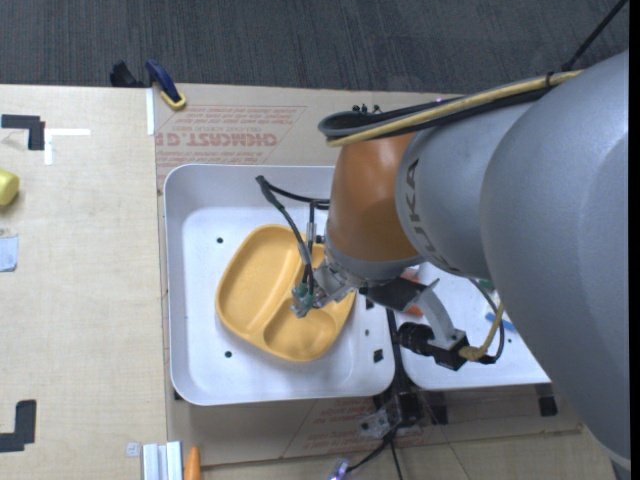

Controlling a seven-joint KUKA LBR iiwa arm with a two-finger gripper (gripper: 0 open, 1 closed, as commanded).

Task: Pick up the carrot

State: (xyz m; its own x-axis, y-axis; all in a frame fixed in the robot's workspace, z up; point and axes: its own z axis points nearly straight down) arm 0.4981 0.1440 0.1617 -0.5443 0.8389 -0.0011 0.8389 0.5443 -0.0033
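The gripper [303, 298] hangs low over the yellow dish [250, 288], at the dish's 3 o'clock side by its inner divider. Whether it is clenched or released cannot be told, and nothing can be made out in its grasp. Where the carrot lies cannot be told either; the arm [480, 198] covers the 3 o'clock part of the left bin [190, 268] and most of the right bin [500, 368].

The dish is shallow, with two compartments, and rests in the middle of the left bin, tilted toward 5 o'clock.

At 6 o'clock, by the lower edge, a small orange sliver [191, 458] lies on the table [80, 318] beside white strips; it is too small to identify.

Cardboard [230, 133] lies under the bins. Its red print at 12 o'clock stands upside down and is too blurred to read surely. Dark letters [410, 208] run along the arm's grey shell, partly cut off by its curve.

At 9 o'clock a yellow thing [6, 188] sits at the table's edge. A blue-and-yellow clip [165, 83] lies at 11 o'clock.
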